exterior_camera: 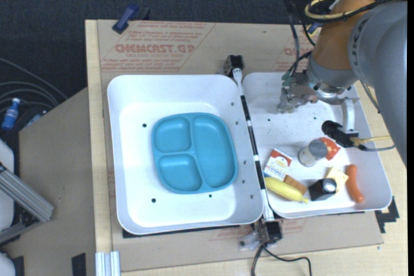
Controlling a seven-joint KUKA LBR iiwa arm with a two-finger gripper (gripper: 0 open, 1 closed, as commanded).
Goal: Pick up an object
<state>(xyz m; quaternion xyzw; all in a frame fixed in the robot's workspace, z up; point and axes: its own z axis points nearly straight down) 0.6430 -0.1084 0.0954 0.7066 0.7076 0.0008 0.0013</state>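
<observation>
Left bin (123, 139): a shallow white tray; a blue divided plate (193, 152) lies flat in its middle, with three compartments.

Divider (249, 139): the two bins touch along this seam.

Right bin (262, 90): my working tray; its far half is bare and the objects sit clustered in its near half.

Small carton (277, 164): white and red, just beside the seam; I judge it light and stiff, with flat faces to pinch.

Banana (285, 187): yellow, lying flat just in front of the carton; I judge it light, slightly soft and easy to bruise, best taken across its middle.

Grey can (313, 153): a short cylinder lying against an orange-and-white piece; probably rigid and smooth, and liable to roll.

Black piece (323, 188): near the bin's front edge, right of the banana; too small to identify.

Orange sausage-shaped toy (354, 183): at the right rim; narrow, and I judge it light.

My gripper (292, 100): low over the bare far part of the right bin, well apart from the cluster; nothing lies between my fingers, but whether they are spread or pressed together I cannot tell.

Task state: nothing taken yet, in my judgement.
</observation>
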